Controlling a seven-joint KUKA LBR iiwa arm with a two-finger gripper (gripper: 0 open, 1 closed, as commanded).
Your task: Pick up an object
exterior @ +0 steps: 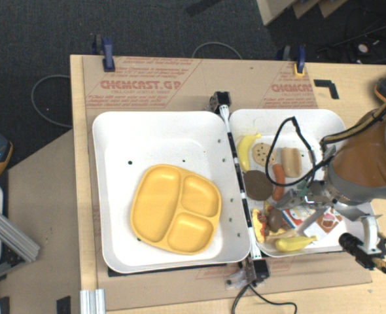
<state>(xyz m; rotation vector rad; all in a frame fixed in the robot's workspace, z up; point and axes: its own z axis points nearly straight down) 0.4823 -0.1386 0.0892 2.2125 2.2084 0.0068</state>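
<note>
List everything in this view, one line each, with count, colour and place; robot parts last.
Bench: one, brown board with red print, under both bins.
Bins: two, white, side by side; left bin, right bin.
Divided plate: one, yellow, three compartments, in the left bin.
Bananas: two, yellow, right bin; one at the upper left, one at the lower edge.
Sausage: one, orange-red, middle of the right bin.
Bread roll: one, tan, beside the sausage.
Round brown disc: one, right bin's left side.
Clamps: two, blue, on the bench's far edge.
Arm: one, grey with an orange band, over the right bin.
Pincer: one, low among the right bin's items.
</note>
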